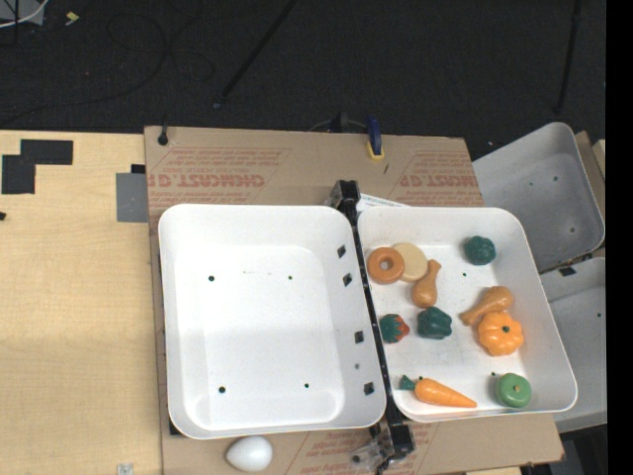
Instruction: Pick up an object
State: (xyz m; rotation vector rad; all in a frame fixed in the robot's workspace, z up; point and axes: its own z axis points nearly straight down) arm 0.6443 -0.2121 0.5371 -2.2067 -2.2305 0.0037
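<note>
The right bin (463,362) holds several toy foods. An orange doughnut (386,264) lies at its far left beside a cream disc (411,259) and a tan gourd (427,287). A dark green piece (480,250) sits near the far right corner. In the middle are a red and green strawberry (394,329) and a green pepper (433,323). An orange squash (487,305) rests against a pumpkin (500,334). A carrot (442,395) and a green apple (513,391) lie along the near edge.
The left bin (257,315) stands beside the right one, joined by a black clamp strip (358,305). A white egg (248,453) lies on the cardboard just outside the left bin's near edge. A grey metal plate (544,191) juts up at the right.
</note>
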